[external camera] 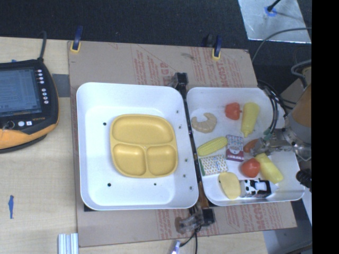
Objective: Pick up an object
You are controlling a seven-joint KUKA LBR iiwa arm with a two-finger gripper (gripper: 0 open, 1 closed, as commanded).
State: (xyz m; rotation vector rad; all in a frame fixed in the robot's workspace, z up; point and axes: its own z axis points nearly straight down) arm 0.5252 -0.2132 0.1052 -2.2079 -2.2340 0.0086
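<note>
The arm (301,115) is reaching in from the right edge, low over the bench. Its gripper (265,143) is pointing toward the left, with the wrist mostly cut off.

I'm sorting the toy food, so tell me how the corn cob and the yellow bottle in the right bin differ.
The corn cob lies near the bin's left side, slanting across it; the yellow bottle lies farther back, running nearly front to back. The corn cob looks ridged with a greenish end; the yellow bottle looks smooth and tapers. Both are yellow and lie flat.

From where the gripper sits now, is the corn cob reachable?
Probably yes. The gripper hovers over the right bin, and the corn cob lies uncovered to its left, though a small carton touches its end.
</note>
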